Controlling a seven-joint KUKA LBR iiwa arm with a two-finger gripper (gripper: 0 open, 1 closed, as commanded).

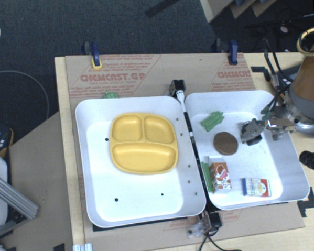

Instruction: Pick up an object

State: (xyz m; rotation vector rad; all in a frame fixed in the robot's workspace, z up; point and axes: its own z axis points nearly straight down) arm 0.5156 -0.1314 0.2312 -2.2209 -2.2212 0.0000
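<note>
The right bin (285, 163) holds a green block (212, 120) at the upper left, a brown disc (225, 143) in the middle, a red and green carton (218, 177) at the lower left, and a small blue, white and red packet (255, 187) near the front. My gripper (251, 132) hangs over the right bin, just right of the brown disc. The arm comes in from the right edge. Nothing is visibly between the fingers.
The left bin (97, 178) carries a yellow divided plate (143, 142). A black bar (185, 121) runs between the bins. Blue clamps (95, 55) hold the cardboard base at the back. Cables and an aluminium rail lie off the bench to the left.
</note>
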